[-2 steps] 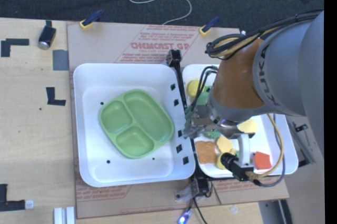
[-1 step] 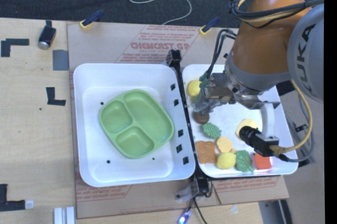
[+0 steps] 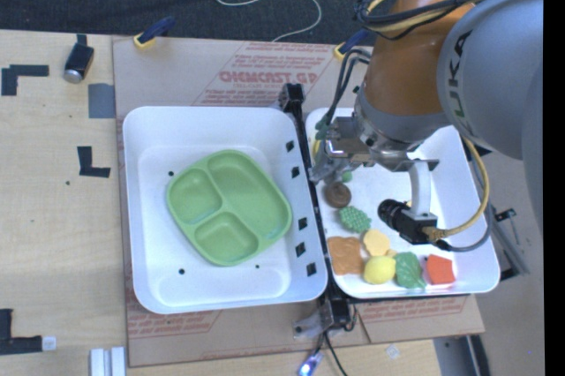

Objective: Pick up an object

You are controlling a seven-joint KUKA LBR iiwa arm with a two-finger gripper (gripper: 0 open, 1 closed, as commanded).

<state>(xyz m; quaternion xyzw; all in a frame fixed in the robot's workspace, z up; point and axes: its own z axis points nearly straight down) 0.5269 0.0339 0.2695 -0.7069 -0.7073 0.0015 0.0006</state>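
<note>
The likeliest obj. is the brown piece (image 3: 338, 193). It is small and roundish and lies in the right bin (image 3: 452, 198), close to that bin's left wall, at the upper end of the toy-food cluster. From above it shows no clear long axis, so wrist angle probably matters little for it.

The gripper (image 3: 339, 167) hangs just above it in the view, nearly over it, perhaps a touch toward the bin's far side. Whether it is open or closed can't be told, because the wrist body hides the tip. Nothing can be seen held in it. How high it sits over the bin floor can't be read from this slant either.

Judging from that, the coming move is mostly a straight drop w/ a small shift toward the near side, not a sideways reach.

Just below the brown piece is a green lump (image 3: 354, 218), close enough that a wide grasp could catch it too. Further toward the near rim come an orange piece (image 3: 344, 255), two yellow pieces (image 3: 380, 269), another green bit (image 3: 408, 270) and a red block (image 3: 440, 270). They are packed close together, so harder picks.

The bin wall on the brown piece's left is the other risk – little room on that side.

The left bin (image 3: 159, 145) holds a green plate (image 3: 229, 206), well apart from the gripper.
</note>
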